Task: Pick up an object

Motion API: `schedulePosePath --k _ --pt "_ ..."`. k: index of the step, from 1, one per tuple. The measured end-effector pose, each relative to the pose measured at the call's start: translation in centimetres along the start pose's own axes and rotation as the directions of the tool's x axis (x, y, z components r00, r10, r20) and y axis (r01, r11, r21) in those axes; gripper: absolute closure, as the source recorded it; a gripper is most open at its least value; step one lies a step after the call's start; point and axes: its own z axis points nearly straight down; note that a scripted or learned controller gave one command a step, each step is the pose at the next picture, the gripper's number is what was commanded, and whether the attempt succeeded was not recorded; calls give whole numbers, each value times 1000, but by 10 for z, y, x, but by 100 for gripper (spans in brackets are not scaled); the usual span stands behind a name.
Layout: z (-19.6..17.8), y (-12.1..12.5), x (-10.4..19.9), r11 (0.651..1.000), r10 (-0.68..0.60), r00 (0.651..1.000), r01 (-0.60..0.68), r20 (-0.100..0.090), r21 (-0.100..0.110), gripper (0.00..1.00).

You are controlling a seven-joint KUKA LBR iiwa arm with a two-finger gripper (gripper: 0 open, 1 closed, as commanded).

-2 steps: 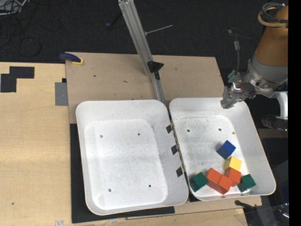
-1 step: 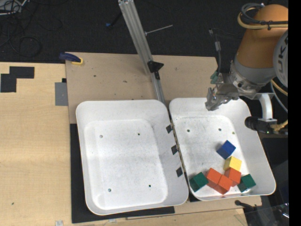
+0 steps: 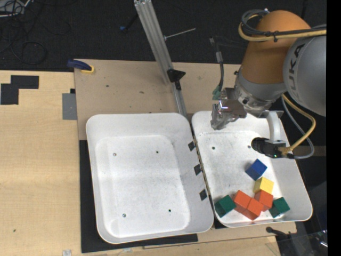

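One arm (image 3: 277,52) bends down; gripper (image 3: 219,119) seemingly above right bin (image 3: 229,143).

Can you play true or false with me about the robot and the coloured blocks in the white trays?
1. All the blocks lie in the right white plastic bin. True.
2. The small blue cube is in the left white plastic bin. False: it is in the right one.
3. The metal two-finger gripper hovers over the right bin's far end. True.
4. The gripper is holding the small yellow cube. False: that cube lies in the bin, near the orange blocks.
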Motion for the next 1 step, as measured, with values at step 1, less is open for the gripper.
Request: schedulePosePath --k 1 --pt "18 -5 47 1000 1 1000 -1 1 1 100"
